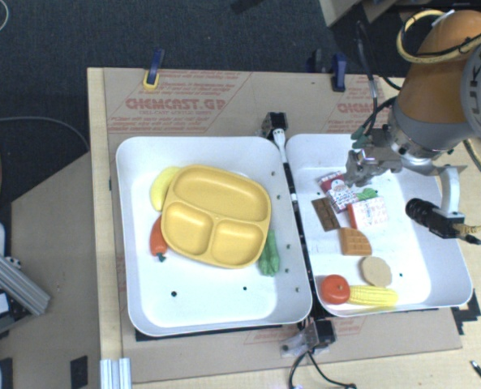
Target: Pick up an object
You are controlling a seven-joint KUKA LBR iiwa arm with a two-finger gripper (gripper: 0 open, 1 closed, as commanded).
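The arm [443, 71], grey with an orange band, reached in from the right and hung over the upper part of the right bin [447, 286]. Its end effector [360, 167] sat low above a small cluster of packets; whether it was clenched or released could not be told from this slanted view, and nothing could be seen gripped in it.

Just under and beside the end effector lay a red-and-white packet [337, 191], with a white packet with red print [371, 211] close to its right and a small green piece [367, 193] between them. A dark brown bar [325, 214] lay tilted just left of these. Below it were a tan cracker-like square [354, 241] and a round beige biscuit [377, 271]. Near the front wall of that bin a red tomato [334, 288] touched a yellow corn cob [373, 297].

The left bin [143, 298] held a yellow divided tray [216, 215], tipped slightly. A yellow banana [162, 186] poked out from under its upper left edge, a red-orange pepper [157, 239] lay against its left side, and a green leafy vegetable [269, 254] rested against its right side. Both bins stood side by side on the tabletop [224, 96], touching along their inner rims.
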